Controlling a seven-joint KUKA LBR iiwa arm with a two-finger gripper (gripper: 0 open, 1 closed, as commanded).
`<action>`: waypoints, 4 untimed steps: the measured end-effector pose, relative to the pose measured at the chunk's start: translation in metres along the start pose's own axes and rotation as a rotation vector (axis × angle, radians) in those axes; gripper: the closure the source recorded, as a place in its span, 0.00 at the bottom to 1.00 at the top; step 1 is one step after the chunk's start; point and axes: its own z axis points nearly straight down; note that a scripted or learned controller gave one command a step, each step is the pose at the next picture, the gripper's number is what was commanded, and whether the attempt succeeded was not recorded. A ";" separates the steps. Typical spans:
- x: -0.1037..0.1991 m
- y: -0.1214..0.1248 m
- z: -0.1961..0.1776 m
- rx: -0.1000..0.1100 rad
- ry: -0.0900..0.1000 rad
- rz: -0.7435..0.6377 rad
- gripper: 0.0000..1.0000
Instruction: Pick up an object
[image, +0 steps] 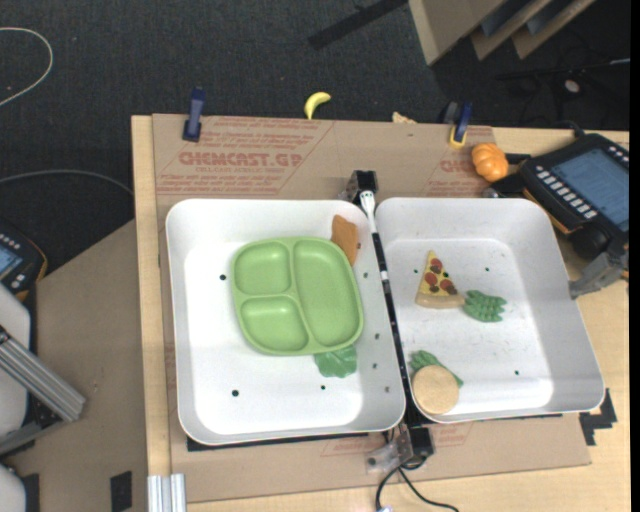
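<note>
The left white bin (205, 395) holds a green divided plate (297, 295), tilted a little. An orange piece (345, 238) lies against the plate's far right corner, and a green leafy toy (337, 362) pokes out from under its near edge. In the right white bin (545, 350) a toy pizza slice (436, 282) lies near the middle, with a green leafy toy (484, 305) just to its right. A round tan cookie (435, 390) sits in that bin's near left corner, touching a small green piece (430, 362).
Both bins rest on a cardboard sheet (240, 160) held by blue clamps (193, 115) at the back. A small orange toy (489, 161) and a black handheld console (580, 185) lie at the back right. A yellow banana toy (317, 102) lies beyond the cardboard.
</note>
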 end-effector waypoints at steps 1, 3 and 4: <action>0.001 0.002 -0.135 -0.004 0.000 -0.003 0.00; 0.176 0.003 -0.252 0.003 0.010 -0.014 0.00; 0.247 0.002 -0.248 0.015 0.010 -0.010 0.00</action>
